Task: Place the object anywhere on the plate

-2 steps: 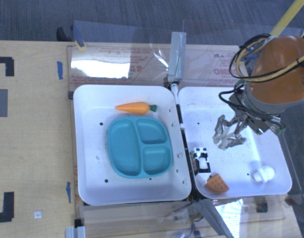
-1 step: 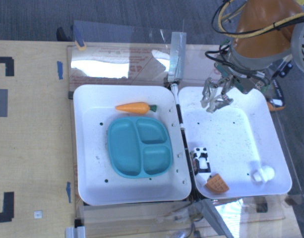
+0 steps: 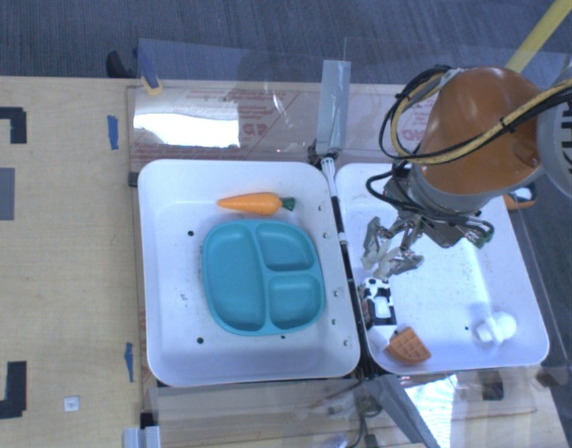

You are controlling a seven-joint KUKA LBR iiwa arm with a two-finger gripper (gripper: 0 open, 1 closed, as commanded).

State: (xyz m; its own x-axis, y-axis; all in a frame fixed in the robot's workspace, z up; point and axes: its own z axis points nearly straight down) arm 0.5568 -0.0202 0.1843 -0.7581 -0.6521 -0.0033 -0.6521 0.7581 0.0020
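The gripper (image 3: 390,250) hung open and empty above a small black-and-white object (image 3: 379,303). It looked light and rigid; pinching its narrow sides seemed best for reaching the plate (image 3: 263,276).

two white bins (image 3: 164,343) on wooden bench (image 3: 62,250)

You've got 2 white bins (image 3: 164,343), 1 blue plate (image 3: 262,276), 1 carrot (image 3: 253,203), 1 waffle-like orange piece (image 3: 409,346), 1 small white object (image 3: 495,328), 1 black-and-white item (image 3: 379,304).
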